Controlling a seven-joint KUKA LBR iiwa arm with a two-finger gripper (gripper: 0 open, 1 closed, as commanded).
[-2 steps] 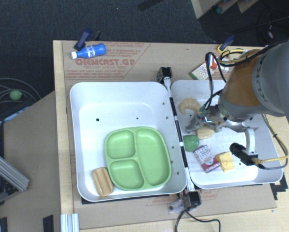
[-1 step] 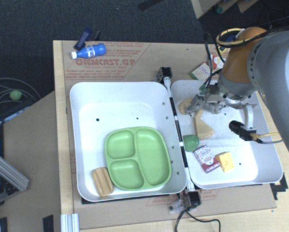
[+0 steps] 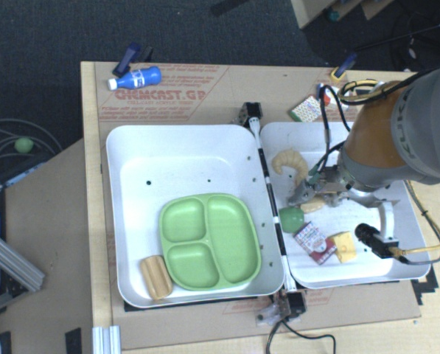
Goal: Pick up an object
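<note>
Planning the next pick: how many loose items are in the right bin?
4 visible: beige croissant-shaped piece at the back, green item at the left wall, red packet and yellow block in front. The arm may hide more.

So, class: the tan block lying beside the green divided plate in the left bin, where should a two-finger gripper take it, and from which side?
Probably from straight above, closing across the narrow width of the tan block near its middle. It lies flat and elongated, so the short span suits the fingers. The green plate sits close on one long side and the bin wall on the other, so a sideways approach looks cramped.
</note>
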